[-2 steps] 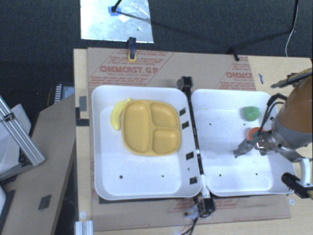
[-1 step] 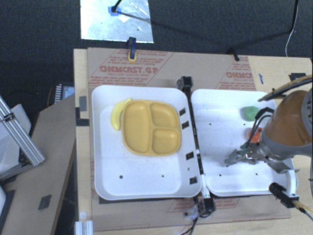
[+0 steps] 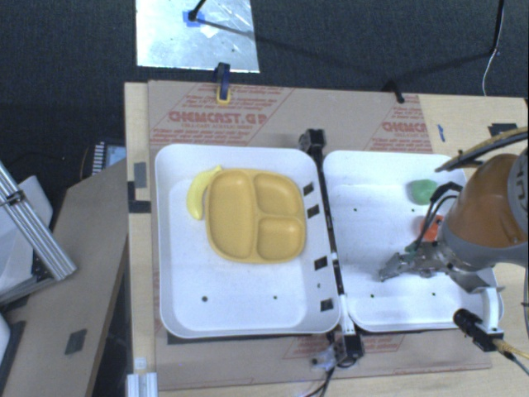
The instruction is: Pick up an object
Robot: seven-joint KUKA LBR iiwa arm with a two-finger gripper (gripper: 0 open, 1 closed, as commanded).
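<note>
My gripper (image 3: 388,270) hangs low in the right bin (image 3: 364,222), fingers spread and grasping nothing, while the small green object (image 3: 422,191), likely light and slippery, lies at that bin's far side, best pinched across its middle.

We're looking down on what appears to be a robotics lab, and the giveaway is the bench (image 3: 273,114) itself: brown board stamped with red lettering, bearing two shallow white bins, the left bin (image 3: 240,304) and the right bin (image 3: 372,222), joined by a black hinged divider (image 3: 324,222). Dark carpet (image 3: 66,48) surrounds it, with a shiny metal sheet (image 3: 198,23) taped down beyond and thin black cables (image 3: 446,60) trailing across. At the left edge there's an aluminium framing rail (image 3: 33,230), though it's too cropped to say what it supports.
</note>
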